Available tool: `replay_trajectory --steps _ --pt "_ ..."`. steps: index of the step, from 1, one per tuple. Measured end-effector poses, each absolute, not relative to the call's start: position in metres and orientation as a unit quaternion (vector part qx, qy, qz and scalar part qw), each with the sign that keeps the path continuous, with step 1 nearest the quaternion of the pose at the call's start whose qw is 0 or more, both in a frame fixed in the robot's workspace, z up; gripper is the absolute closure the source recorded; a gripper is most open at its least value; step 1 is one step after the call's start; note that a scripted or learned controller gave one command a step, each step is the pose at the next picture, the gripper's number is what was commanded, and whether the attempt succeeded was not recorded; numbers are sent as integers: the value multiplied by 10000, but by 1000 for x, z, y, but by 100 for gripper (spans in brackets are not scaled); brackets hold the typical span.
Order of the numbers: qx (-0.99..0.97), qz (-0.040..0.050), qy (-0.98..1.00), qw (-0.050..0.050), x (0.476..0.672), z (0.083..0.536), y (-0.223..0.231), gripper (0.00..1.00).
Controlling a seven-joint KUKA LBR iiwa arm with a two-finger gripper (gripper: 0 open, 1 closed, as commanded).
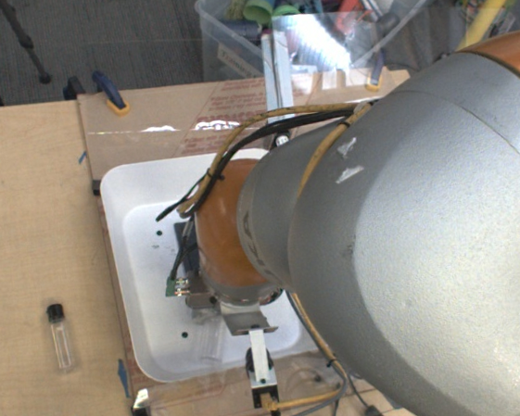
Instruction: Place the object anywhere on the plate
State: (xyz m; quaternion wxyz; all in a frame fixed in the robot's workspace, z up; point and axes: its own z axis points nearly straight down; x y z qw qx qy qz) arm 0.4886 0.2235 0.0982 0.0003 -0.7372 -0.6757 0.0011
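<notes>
Object first: my best guess is it's the faint, clear-ish thing (207, 345) lying on the floor of the white bin (140, 216), down toward the bin's 6 o'clock edge. It's so washed out against the white that I honestly can't say what it is. The gripper (247, 325) hangs just at 3 o'clock of it, low over the same end of the bin, but the wrist is in the way, so I can't tell if it's spread or pressed together, or whether it touches that clear thing at all. The grey arm (412, 232) comes in from 3 o'clock and eats up most of the right half of the view. Its orange band (222, 239) sits over the middle of the bin, and black and yellow cables (235, 154) loop along it at 12 o'clock. A small green circuit board (174, 284) sticks out at 9 o'clock of the wrist. Out on the wooden bench (17, 202), well apart from the bin at 9 o'clock, a little glass vial (60, 336) with a black cap lies flat. A blue clamp (112, 91) sits at 11 o'clock, and a clear tub of colourful toys (311, 1) at 12 o'clock beyond the bench.
</notes>
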Motion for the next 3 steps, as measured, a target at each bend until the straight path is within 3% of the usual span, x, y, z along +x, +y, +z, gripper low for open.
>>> replay_trajectory --steps 1,2,3 --pt "-7115 5 -7027 -2 591 216 219 100" --pt "-7112 8 -7030 1 591 216 219 0" --pt "-7571 2 -6533 0 529 93 223 0"
